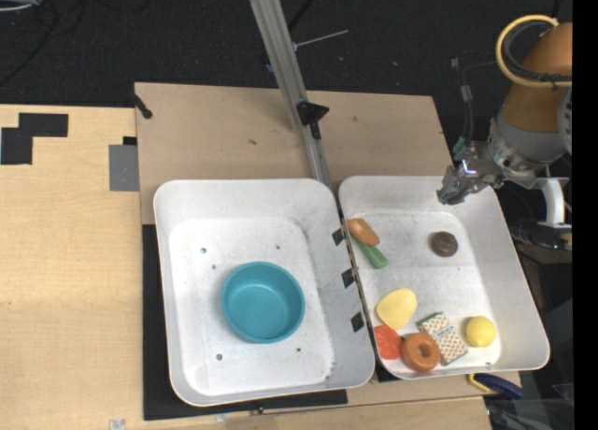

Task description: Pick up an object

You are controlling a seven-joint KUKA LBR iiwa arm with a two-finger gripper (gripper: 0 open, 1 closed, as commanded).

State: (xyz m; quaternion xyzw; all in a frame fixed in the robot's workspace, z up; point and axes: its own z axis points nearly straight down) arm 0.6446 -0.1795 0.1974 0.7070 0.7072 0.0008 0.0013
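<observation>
jaws [455,187] over right bin's [523,321] far corner, grip unclear, brown disc [444,244] below, teal bowl [263,301] in left bin [177,260]

We see the grey arm [534,106] reaching in from the right, its gripper [455,187] poised above the right bin's [523,325] far corner.

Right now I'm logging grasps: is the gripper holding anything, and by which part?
Nothing is held: the gripper hangs over the right bin's far corner, with no object between its tips.
</observation>
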